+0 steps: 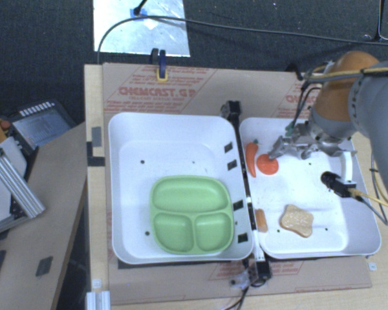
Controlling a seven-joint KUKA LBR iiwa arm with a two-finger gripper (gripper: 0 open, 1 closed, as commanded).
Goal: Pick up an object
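Lettering "CHEMCAST" on brown board [156, 90]; gripper [276, 152] near carrot [251, 159].

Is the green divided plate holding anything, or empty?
Empty. The green divided plate in the left bin shows all three compartments bare.

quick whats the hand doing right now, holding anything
hand: down in the right bin, at the carrot; open or closed cannot be told, no hold visible.
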